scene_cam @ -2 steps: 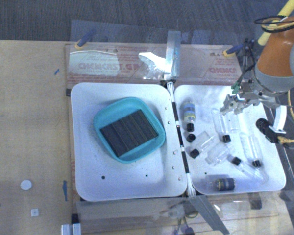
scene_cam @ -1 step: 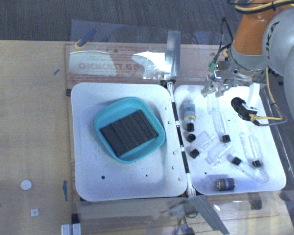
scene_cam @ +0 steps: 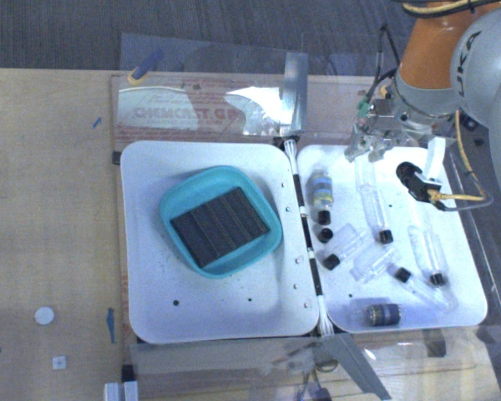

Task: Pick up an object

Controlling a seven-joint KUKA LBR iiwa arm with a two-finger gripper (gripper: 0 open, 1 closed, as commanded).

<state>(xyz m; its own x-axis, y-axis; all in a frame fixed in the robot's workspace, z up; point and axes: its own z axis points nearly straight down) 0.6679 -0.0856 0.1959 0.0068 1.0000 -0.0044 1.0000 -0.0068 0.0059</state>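
White bins sit side by side on the bench. The gripper point(scene_cam: 369, 144) hangs over the back edge of the right bin point(scene_cam: 472, 295), holding nothing that I can see. I cannot tell how wide it is. Clear little bottles point(scene_cam: 372, 203) with black caps lie scattered just below it. I think it should drop straight onto one bottle and squeeze its middle. The bin wall is close behind, but there is open floor between bottles. A teal tray point(scene_cam: 221, 220) fills the left bin point(scene_cam: 146, 303).
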